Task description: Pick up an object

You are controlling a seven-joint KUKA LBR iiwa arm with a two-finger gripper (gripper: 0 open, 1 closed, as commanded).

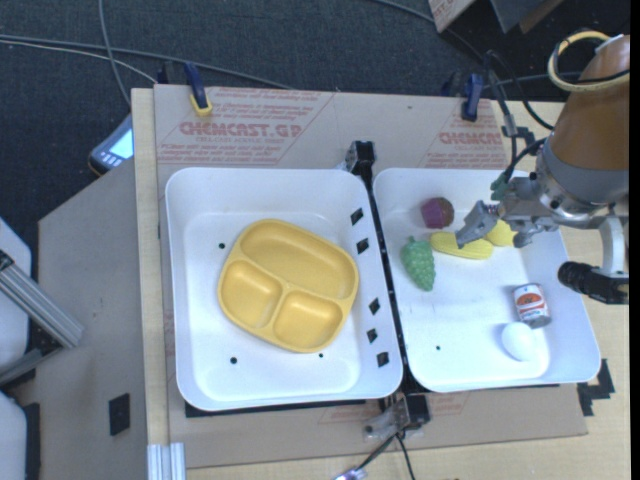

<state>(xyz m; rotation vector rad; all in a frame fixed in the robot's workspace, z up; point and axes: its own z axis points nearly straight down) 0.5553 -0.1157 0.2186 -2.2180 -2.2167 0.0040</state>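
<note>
The right bin holds a yellow banana, a dark purple plum, a green bunch of grapes, a small red-labelled can and a white egg-shaped object. My gripper reaches in from the right and hangs over the banana's right end, hiding part of it. The plum lies just left of the gripper, and the grapes lie below-left of it. Nothing is visibly held.
The left bin holds a yellow divided plate. A black divider with clips runs between the bins. The arm's orange band and cables occupy the right bin's far right side.
</note>
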